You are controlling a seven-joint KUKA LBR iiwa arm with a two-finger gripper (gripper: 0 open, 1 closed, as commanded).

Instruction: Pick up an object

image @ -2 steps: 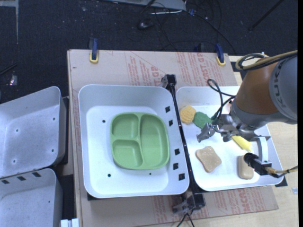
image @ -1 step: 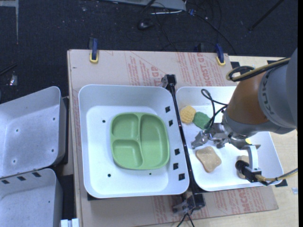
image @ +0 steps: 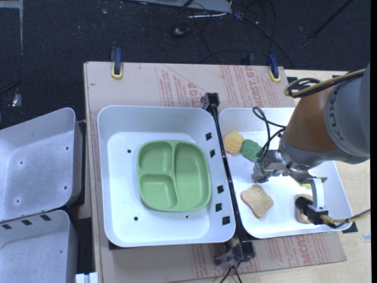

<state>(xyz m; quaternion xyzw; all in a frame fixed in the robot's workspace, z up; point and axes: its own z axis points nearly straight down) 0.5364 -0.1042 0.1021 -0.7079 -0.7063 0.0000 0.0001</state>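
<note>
In the right bin lie a toast-shaped slice, a yellow corn-like piece and a green piece beside it. A small brown object sits near the bin's right front corner, partly behind a black and white fitting. My gripper reaches down into the right bin, just above the toast slice and below the green piece. The arm's grey body and orange band hang over it, and nothing shows between its tips.
The left bin holds a green divided plate with three compartments. A black divider runs between the bins. White trays lie off the bench to the left. Cables trail along the arm.
</note>
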